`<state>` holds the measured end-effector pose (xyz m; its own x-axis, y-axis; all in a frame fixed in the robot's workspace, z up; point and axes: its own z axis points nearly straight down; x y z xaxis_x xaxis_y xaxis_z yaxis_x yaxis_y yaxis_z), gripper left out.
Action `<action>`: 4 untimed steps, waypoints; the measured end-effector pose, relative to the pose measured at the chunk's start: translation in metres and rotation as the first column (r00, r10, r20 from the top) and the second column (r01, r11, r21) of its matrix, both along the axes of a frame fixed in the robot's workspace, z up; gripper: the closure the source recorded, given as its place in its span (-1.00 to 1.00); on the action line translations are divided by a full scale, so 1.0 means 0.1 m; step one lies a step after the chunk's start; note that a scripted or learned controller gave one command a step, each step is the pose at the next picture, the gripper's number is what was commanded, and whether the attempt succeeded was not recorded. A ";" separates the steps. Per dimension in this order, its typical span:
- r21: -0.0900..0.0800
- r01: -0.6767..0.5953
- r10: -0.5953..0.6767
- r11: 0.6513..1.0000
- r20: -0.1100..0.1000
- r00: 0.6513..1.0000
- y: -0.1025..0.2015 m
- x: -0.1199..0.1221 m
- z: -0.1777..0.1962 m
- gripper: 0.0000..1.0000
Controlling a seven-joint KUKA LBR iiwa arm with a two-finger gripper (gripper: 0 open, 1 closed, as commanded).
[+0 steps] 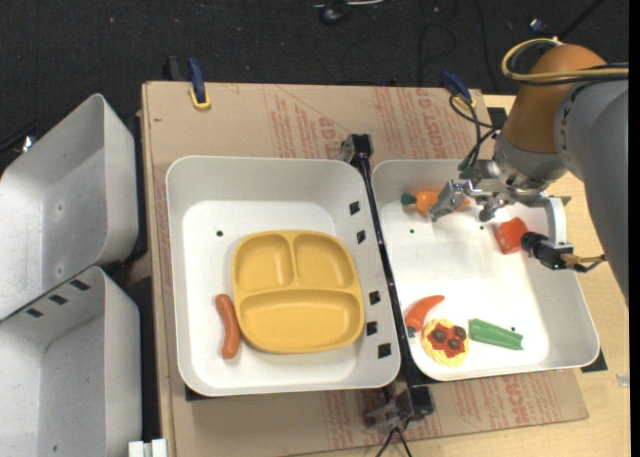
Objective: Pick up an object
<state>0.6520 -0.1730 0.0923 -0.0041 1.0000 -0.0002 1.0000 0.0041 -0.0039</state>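
Note:
In the right bin (560, 325), my gripper (470, 202) hangs low over the back part, open, with nothing between its fingers. An orange carrot with a green top (425, 201) lies just left of the gripper, close to its left fingertip. Just right of the gripper sits a small orange-red piece (511, 235). Toward the front of this bin lie a red chili pepper (423, 310), a small pizza slice (446, 340) and a green vegetable (496, 334).
The left bin (190, 245) holds a yellow divided plate (297, 291) with a brown sausage (229, 326) along its left side. A black divider (378, 245) runs between the bins. Cables trail from the wrist over the right bin's right rim.

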 end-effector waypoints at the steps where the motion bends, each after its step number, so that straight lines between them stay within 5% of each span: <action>1: -0.001 -0.001 0.001 1.000 0.003 1.000 0.00 0.01 0.11 1.00; 4: -0.003 0.001 -0.001 1.000 0.012 1.000 0.02 -0.02 1.65 1.00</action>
<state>0.6502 -0.1710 0.2576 -0.0027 1.0000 -0.0028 1.0000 0.0027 0.0085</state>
